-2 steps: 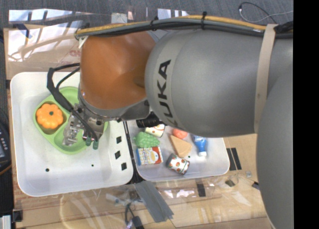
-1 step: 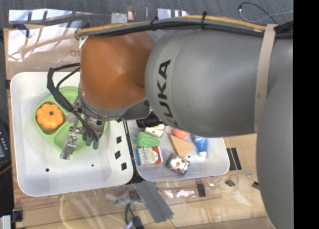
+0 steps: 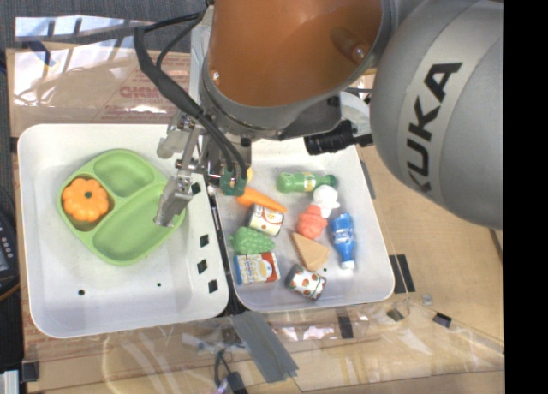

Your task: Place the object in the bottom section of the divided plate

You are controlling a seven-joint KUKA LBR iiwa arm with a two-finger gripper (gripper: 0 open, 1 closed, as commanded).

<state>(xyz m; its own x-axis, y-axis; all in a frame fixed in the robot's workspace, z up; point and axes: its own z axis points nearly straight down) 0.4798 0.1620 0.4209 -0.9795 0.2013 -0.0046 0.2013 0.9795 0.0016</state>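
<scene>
2 bins (image 3: 51, 298) sit side by side; the tool (image 3: 175, 199) hangs over the plate's (image 3: 128, 251) right rim, grip state unclear. Pumpkin (image 3: 86, 199) sits in the plate's left section.

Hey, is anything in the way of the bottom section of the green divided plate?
Nothing visible lies in the bottom section. The orange pumpkin sits in the left section, apart from it. The gripper covers the plate at its right rim, hiding that edge.

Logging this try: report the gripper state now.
Gripper: over the right rim of the green divided plate; nothing visible between its fingers; open or shut cannot be told.
</scene>
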